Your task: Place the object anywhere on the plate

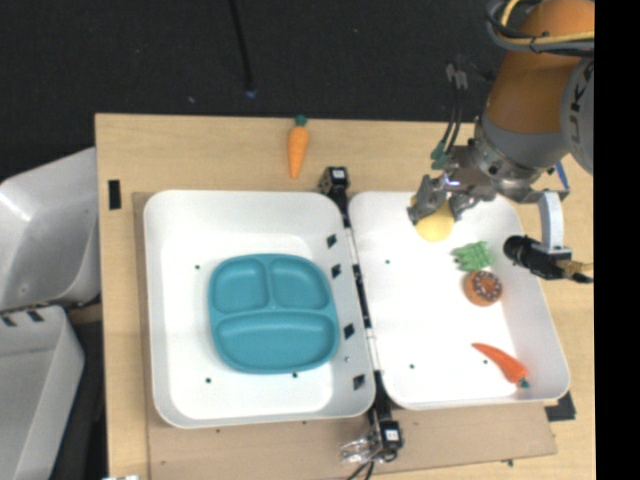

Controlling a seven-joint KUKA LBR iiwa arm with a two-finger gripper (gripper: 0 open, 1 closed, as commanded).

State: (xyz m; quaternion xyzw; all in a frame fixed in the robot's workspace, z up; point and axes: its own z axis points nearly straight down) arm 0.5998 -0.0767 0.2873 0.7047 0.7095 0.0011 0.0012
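A small, rounded yellow object, smooth and pale like a lemon, is sitting between the fingers of the gripper, which are closing on it from above near the upper edge of the right bin. That bin is also holding a green leafy piece, a round brown item with a speckled top just below it, and an orange-red chili-shaped piece lying near the lower right corner. The left bin is carrying a teal plate with three compartments, two small ones above and one wide one below, lying near its middle. A toy carrot is resting on the wooden bench beyond the bins, well apart from the gripper. The raised rims where the two bins meet are lying between the yellow object and the plate.
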